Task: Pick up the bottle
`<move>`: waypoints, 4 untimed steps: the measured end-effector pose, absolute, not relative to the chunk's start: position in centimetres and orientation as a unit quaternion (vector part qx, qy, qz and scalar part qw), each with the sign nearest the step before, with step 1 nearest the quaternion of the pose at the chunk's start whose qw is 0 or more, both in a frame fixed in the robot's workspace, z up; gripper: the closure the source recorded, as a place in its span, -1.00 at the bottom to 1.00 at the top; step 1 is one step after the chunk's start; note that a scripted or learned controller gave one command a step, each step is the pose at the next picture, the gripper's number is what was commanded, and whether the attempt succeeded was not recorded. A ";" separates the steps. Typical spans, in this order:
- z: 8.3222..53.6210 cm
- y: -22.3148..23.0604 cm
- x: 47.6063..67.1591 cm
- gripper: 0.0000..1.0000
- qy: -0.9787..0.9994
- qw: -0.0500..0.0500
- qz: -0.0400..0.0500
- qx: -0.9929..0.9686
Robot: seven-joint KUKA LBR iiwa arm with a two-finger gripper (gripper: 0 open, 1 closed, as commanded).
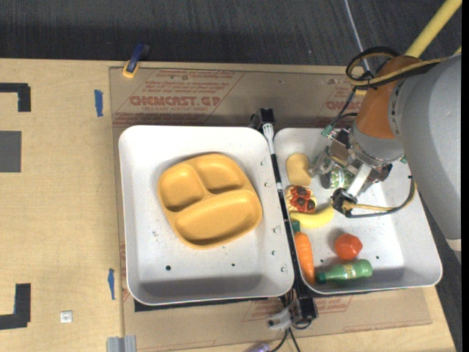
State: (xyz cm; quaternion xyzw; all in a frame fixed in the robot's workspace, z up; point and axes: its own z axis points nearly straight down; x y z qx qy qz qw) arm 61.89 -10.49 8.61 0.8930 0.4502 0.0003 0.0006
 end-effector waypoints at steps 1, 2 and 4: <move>9.8 -10.4 62.0 1.00 0.451 0.001 0.001 0.893; 22.4 -5.2 60.2 1.00 0.508 0.000 0.000 0.861; 18.4 3.1 55.0 1.00 0.600 0.000 0.000 0.800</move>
